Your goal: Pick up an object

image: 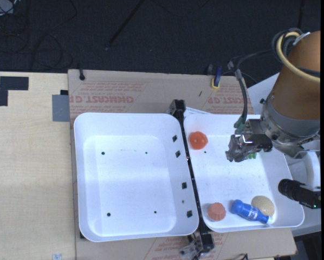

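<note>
My arm enters from the right, the orange band above the wrist, the wrist bent down over the right bin. My gripper hangs over that bin's middle; whether it is released or clenched I cannot tell. An orange-red ball lies left of it, well apart. Along the near wall lie a pink ball, a blue bottle and a tan ball, the last two touching.
</note>
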Robot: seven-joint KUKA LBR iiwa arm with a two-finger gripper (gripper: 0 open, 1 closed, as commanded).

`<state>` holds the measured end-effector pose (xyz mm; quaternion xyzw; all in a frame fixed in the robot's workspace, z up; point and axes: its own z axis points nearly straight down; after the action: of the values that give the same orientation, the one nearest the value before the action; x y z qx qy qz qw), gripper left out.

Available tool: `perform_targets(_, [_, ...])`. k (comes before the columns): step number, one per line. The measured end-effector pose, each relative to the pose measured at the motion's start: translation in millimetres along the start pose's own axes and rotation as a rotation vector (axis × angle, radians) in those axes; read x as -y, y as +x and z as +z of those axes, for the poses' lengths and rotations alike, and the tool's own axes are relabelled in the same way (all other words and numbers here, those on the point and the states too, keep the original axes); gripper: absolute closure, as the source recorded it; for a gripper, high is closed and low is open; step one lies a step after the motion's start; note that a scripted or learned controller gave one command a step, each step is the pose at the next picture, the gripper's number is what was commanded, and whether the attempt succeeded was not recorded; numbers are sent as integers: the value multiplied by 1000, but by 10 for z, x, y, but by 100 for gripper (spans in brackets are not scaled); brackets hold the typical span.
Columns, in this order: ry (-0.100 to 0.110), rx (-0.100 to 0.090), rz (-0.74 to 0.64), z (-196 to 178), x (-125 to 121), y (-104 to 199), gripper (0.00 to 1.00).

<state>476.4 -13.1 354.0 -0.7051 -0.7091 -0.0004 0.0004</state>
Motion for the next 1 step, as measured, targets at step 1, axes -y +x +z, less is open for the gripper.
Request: perform_targets(1, [4,1,7,136,5,-38,100])
